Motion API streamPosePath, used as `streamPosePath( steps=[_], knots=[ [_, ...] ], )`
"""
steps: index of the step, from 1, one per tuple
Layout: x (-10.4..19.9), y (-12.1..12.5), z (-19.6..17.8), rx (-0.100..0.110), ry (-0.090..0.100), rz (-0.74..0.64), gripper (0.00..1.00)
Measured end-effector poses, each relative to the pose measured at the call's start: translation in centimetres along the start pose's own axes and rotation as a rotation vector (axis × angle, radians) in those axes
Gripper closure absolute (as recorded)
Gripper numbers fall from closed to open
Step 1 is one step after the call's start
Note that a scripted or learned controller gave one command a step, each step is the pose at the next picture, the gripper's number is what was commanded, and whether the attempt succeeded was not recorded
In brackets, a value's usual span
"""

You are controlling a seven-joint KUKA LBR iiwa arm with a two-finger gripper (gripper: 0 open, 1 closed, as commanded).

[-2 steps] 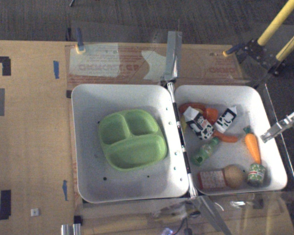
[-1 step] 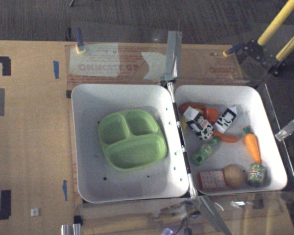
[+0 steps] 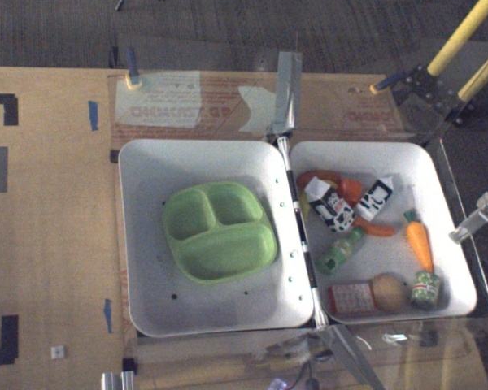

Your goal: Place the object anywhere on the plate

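Plate (image 3: 220,232) glossy green, three compartments, left bin (image 3: 146,299); tapered carrot (image 3: 419,244) right bin (image 3: 447,185); hand state untellable.

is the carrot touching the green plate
Apart. The camera view shows the carrot lying in the right bin, while the green plate sits in the left bin, the bin walls between them.

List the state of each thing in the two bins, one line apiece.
Green plate: lies flat in the left bin, nothing on it.
Carrot: lies flat in the right bin, leaves toward the back.
Milk carton: tipped over, on other items.
Green bottle: lies on its side.
Potato: rests partly on a red packet.
Small can: stands upright by the potato.
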State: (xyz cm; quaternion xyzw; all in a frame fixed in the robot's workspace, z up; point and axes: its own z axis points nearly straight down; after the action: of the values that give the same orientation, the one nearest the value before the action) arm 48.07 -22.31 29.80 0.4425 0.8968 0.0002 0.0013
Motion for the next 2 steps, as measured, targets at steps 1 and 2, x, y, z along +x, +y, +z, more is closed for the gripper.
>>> streamPosePath(
  steps=[1,2],
  knots=[
    [0.0,0.0,3.0,0.0,0.0,0.027,0.0],
    [0.1,0.0,4.1,0.0,0.001,0.026,0.0]
  ],
)
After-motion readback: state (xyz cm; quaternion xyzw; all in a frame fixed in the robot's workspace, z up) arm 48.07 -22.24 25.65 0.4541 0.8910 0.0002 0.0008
